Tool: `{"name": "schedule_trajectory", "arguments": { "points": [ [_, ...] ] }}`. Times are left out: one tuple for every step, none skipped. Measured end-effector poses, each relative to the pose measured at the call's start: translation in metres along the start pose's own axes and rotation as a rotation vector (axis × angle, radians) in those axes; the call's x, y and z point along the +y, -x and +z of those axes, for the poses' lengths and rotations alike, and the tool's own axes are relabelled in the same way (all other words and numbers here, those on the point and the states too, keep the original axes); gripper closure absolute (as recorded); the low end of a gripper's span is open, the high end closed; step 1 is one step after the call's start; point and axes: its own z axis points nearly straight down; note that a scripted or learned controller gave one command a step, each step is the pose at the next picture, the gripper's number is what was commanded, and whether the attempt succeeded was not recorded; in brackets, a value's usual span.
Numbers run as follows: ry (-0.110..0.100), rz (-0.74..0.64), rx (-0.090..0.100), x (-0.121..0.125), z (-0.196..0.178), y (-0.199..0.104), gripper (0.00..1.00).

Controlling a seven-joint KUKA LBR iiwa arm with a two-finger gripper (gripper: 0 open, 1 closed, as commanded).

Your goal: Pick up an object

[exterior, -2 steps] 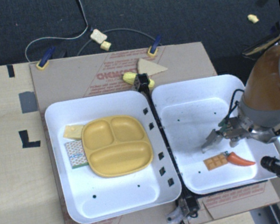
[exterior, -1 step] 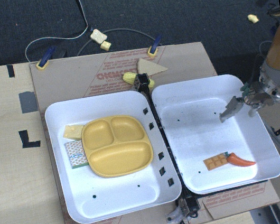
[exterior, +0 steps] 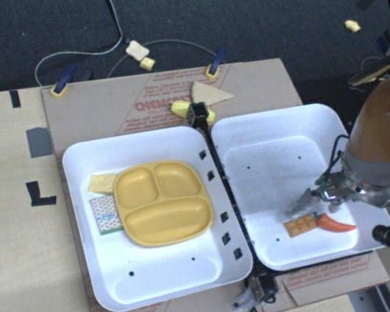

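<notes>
1. We saw the grey two-finger gripper (exterior: 309, 202) low in the right white bin (exterior: 256, 141), at the lower right of the frame, reaching leftward from the arm's grey wrist and orange band (exterior: 383, 127).
2. We could not tell whether it was released or clenched; the tips were too small and blurred, and nothing showed plainly between them.
3. Just below the gripper lay a small brown waffle-patterned block (exterior: 301, 226), flat on the bin floor near the bin's lower wall.
4. Touching or just beside that block's right end lay an orange-red curved piece shaped like a pepper (exterior: 336, 224), also on the bin floor; we could not tell whether the gripper touched either one.
5. To the left, past a dark divider between the bins, sat the left white bin (exterior: 97, 281).
6. In it rested a yellow plastic plate with three compartments (exterior: 164, 202), in the bin's upper half.
7. Tucked at the plate's left edge were a pale yellow flat piece (exterior: 100, 183) and, just below it, a small patterned card (exterior: 105, 214).
8. Both bins stood on a brown cardboard sheet (exterior: 133, 99) held by blue-and-yellow clamps (exterior: 63, 83) at the upper edge.
9. A tan wedge-shaped piece (exterior: 210, 93) and a small yellow object (exterior: 181, 107) lay on the cardboard above the bins.
</notes>
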Motion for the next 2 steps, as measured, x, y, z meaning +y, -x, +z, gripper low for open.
{"name": "schedule_trajectory", "arguments": {
  "points": [
    [0.015,-0.004,-0.008,0.025,0.04,-0.067,0.0],
    [0.023,0.002,-0.011,0.053,-0.052,0.0,0.0]
  ]
}}
